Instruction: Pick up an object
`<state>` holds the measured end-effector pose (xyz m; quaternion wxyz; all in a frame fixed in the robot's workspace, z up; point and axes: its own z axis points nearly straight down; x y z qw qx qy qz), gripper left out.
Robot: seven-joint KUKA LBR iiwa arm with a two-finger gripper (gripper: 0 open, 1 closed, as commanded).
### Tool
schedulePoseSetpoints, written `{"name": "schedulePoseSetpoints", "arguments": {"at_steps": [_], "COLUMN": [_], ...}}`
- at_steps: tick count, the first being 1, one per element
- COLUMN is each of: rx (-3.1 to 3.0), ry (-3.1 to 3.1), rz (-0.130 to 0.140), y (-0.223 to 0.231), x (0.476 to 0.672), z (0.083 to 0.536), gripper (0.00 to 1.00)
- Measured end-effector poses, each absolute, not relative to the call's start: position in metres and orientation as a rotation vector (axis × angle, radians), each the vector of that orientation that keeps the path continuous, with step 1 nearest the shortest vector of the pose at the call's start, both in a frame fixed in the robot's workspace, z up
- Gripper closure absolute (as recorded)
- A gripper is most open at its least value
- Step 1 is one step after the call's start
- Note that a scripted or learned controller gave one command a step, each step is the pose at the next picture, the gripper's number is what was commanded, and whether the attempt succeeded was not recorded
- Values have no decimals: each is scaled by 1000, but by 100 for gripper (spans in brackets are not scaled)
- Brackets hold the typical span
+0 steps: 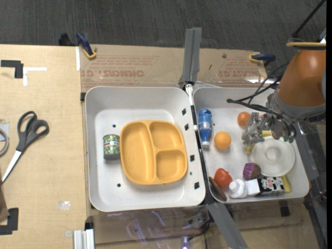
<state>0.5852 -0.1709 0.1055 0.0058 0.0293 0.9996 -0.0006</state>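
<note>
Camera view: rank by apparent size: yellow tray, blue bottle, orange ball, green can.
1. Yellow tray, by far the largest
2. Blue bottle
3. Green can
4. Orange ball

Can and ball look close, so their order is unsure.

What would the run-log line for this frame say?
arm: over right bin | gripper: low beside orange ball | grasp: none seen | left bin: yellow tray, can

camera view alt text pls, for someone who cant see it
A grey and orange robot arm lowers its gripper into the right bin among two orange balls, a blue bottle and a white plate. The left bin holds a yellow divided tray beside a small green can.
</note>
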Motion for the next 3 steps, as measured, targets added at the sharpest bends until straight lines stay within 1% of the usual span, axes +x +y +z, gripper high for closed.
{"name": "schedulePoseSetpoints", "arguments": {"at_steps": [1,2,3], "rx": [92,251,246], "ry": [3129,3126,3121], "rz": [-2,1,-1], "y": [-171,-135,-135], "x": [585,601,602], "z": [105,93,104], "gripper": [0,0,100]}}
